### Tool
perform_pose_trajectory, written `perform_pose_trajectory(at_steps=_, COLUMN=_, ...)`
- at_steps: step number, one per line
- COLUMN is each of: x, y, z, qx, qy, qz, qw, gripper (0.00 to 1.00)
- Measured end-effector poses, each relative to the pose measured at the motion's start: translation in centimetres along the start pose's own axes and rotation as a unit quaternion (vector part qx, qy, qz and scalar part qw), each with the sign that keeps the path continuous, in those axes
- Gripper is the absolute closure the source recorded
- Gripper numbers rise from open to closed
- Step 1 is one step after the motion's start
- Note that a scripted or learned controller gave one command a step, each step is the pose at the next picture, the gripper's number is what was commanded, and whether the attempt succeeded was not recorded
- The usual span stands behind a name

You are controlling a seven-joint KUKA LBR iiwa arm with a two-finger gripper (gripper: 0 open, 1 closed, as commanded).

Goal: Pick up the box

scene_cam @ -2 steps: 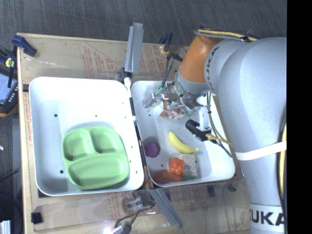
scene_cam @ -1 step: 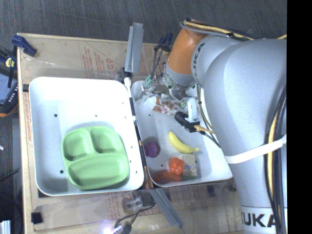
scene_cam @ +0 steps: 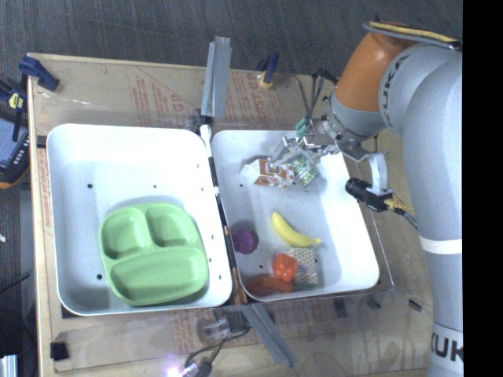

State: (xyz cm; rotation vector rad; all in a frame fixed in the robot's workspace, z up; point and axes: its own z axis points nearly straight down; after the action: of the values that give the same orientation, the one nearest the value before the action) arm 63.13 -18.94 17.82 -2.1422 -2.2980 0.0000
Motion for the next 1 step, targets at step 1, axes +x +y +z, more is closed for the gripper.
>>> perform_pose_trajectory(at_steps=1, x=5.45, y=3.31, z=6.70, qx=-0.009, qy=-0.002, qz=0.021, qw=0.9997, gripper=0.00)
